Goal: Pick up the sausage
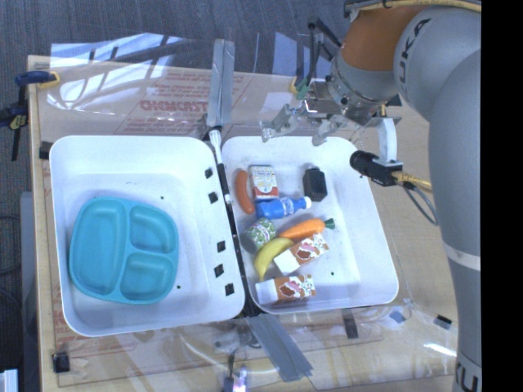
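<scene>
Faint red lettering on the bench sheet (176, 104) is unreadable.

Grey arm (425, 64) reaching in from the right, orange-banded wrist (bent downward), gripper (304, 127) fingers spread apart

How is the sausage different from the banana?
The sausage is reddish-brown, and the banana is yellow. The sausage is nearly straight, while the banana curves. The sausage lies at the far end of the right bin, by the divider; the banana lies nearer the middle, among other toy foods. Both are long, thin and lying flat in the same bin.
</scene>
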Motion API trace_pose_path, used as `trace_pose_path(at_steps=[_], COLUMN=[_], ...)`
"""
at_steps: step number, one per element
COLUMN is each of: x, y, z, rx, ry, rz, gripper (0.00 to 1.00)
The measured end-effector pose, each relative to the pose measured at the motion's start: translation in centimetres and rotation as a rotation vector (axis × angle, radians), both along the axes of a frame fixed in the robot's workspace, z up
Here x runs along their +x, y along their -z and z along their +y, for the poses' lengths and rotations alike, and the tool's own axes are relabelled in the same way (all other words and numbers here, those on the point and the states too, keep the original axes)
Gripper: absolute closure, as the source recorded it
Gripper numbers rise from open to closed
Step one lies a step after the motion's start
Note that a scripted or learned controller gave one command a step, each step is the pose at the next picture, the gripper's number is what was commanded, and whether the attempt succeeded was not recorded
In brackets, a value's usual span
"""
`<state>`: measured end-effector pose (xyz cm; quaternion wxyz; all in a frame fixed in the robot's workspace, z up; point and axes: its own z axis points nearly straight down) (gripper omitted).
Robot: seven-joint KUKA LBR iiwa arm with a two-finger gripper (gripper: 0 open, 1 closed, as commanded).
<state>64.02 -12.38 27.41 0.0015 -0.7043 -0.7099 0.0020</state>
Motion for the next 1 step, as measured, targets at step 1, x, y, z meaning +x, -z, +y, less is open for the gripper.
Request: trace_pose_path(at_steps=[1], x=[-2.06], y=[11.81], z=[-0.41], rx=[0.0], ry=[-0.019], rz=[0.001], gripper=[0.0])
